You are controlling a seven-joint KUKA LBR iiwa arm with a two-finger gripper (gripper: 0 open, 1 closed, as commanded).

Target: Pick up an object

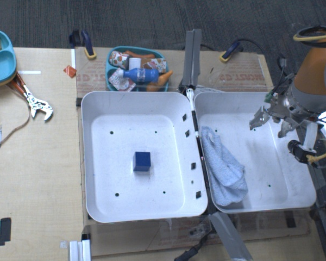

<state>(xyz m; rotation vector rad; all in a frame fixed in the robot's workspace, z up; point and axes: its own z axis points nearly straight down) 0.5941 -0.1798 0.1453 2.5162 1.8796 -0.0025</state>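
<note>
Where bins meet: cube (142,161), cloth (224,172).

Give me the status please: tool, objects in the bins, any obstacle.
Tool above right bin, holding nothing. Blue block in left bin; grey cloth in right bin. Nothing blocks either.

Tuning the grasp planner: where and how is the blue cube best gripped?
Grip the blue cube across two opposite flat side faces, coming straight down from above. It sits flat and alone mid-floor in the left bin, well clear of every wall.
</note>
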